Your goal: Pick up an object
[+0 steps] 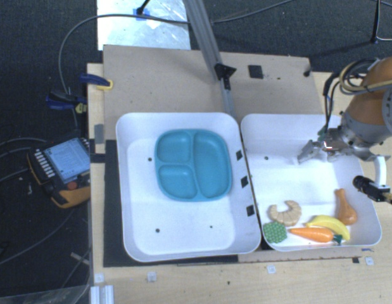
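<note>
Reaching in from the right, the arm (373, 100) holds its gripper (313, 151) over the upper part of the right bin (271, 132), with the two fingers spread apart and nothing between them. All the food lies well apart from the claw, bunched in that bin's lower right corner: a croissant (285, 213) beside a green broccoli piece (275, 232), an orange carrot (311, 234) lying along the lower wall, a yellow banana (329, 224) just above the carrot, and a brown drumstick (346, 208) near the right wall. The left bin (135, 170) bears a blue divided plate (194, 164) in its upper half. Both bins sit side by side on the cardboard-topped bench (164, 75).
</note>
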`<state>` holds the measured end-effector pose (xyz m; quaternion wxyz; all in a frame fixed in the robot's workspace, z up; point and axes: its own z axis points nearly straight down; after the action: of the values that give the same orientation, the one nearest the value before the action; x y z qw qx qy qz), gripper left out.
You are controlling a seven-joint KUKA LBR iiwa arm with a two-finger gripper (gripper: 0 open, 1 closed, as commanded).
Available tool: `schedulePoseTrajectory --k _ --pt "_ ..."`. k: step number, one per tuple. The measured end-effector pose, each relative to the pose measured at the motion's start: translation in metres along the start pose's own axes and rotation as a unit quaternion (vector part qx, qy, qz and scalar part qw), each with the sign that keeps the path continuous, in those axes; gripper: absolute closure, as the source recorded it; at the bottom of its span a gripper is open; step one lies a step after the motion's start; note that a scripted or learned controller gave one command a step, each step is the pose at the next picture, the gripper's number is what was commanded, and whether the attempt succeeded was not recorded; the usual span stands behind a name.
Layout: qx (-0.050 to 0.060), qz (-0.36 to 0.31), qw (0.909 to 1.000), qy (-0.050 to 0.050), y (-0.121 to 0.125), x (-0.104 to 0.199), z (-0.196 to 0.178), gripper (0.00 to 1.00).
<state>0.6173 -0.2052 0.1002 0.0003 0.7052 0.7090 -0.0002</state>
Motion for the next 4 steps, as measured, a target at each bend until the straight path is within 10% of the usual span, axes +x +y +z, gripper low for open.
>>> schedulePoseTrajectory --k 1,3,4 --pt "-0.003 -0.001 1.0000 -0.001 0.001 0.000 -0.014 1.00" --pt "-0.004 0.000 1.0000 -0.001 0.002 0.000 -0.127 1.00" --pt "0.000 -0.001 1.0000 0.001 -0.010 0.042 -0.122 1.00"
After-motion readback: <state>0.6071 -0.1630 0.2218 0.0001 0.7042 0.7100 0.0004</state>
